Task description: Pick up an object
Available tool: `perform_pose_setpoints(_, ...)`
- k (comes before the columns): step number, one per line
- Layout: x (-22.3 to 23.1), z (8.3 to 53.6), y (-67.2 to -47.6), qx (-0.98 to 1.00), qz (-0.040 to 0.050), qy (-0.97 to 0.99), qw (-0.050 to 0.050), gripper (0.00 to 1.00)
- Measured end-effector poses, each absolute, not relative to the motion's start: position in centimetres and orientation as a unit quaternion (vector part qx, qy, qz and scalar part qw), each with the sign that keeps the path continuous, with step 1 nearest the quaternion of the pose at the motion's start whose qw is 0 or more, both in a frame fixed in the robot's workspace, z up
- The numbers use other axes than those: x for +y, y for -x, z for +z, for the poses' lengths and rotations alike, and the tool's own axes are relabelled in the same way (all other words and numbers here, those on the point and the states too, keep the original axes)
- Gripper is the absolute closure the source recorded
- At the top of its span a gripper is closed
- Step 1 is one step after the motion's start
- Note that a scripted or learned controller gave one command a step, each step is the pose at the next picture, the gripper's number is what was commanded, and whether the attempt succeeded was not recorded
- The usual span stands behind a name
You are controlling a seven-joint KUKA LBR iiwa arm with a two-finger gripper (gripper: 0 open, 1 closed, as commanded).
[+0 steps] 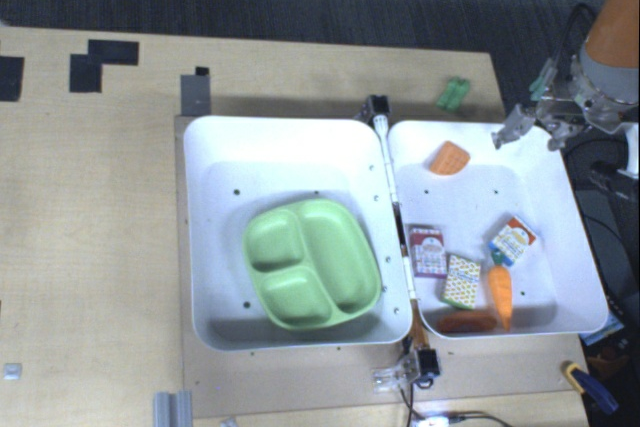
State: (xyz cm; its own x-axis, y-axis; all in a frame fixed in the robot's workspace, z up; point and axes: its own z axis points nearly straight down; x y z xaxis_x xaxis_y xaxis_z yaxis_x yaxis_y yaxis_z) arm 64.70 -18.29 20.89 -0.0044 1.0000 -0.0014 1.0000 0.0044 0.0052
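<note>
My gripper [530, 127] hangs over the far right rim of the right bin [560, 215], its two fingers spread apart with nothing between them. In that bin lie an orange wedge [449, 158] near the far edge, a red carton [428, 250], a patterned packet [462, 282], a small colourful box [511, 241], an orange carrot [500, 294] and a dark red sausage [466, 322] along the near wall. The orange wedge sits to the left of the gripper and a little nearer.
The left bin [215, 215] holds a green divided tray [312, 262]. A small green object [453, 94] lies on the bench beyond the right bin. Black cables run along the right side past the bin.
</note>
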Motion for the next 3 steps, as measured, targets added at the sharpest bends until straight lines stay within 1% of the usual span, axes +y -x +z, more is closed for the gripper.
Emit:
perform_pose_setpoints(1,-16.6,9.6,-66.5,0.709,0.0015,-0.705,0.002,0.00)
perform_pose_setpoints(2,-11.4,8.5,-65.7,0.709,0.0014,-0.705,0.001,0.00)
perform_pose_setpoints(3,-11.5,9.7,-65.9,0.710,0.0027,-0.704,0.003,1.00)
